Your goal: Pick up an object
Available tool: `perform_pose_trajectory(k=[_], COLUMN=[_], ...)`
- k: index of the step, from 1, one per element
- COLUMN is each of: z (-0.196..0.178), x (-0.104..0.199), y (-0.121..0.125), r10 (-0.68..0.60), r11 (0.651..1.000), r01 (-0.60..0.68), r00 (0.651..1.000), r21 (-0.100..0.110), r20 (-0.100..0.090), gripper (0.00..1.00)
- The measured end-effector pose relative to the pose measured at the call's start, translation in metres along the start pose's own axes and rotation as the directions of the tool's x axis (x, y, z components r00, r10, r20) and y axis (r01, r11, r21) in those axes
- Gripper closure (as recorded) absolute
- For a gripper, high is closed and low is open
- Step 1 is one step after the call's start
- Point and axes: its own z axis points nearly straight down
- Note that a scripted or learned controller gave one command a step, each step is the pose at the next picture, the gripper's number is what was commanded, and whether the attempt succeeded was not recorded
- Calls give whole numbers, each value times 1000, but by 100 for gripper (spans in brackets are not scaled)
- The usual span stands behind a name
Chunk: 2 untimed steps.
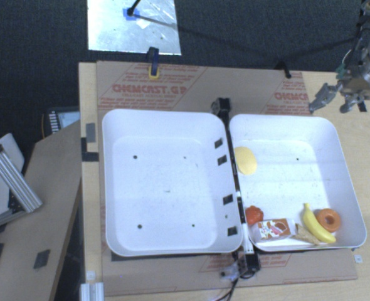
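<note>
Tool (337,100) spread (above bin corner); banana (315,224) curved, seemingly smooth.

A dark carpeted floor (34,36) is seen beyond the bench, with a shiny metal sheet (133,16) laid on it at the far side. Brown cardboard (191,86) printed with red lettering is spread over the wooden bench top (56,187). An aluminium rail (6,168) is seen at the left edge.

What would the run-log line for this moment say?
tool: open, beyond right bin's far right corner, holding nothing | right bin: banana, donut, snack packet, yellow disc, red piece | pick: not done
</note>
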Motion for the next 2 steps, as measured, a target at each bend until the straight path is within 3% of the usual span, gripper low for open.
perform_pose_trajectory(k=[1,2], z=[183,122], x=[40,52], y=[2,-63], r10=[-4,3], r11=[1000,1000], r01=[4,-3], r00=[1000,1000], r21=[14,1], r20=[-6,-1], gripper=[0,0])
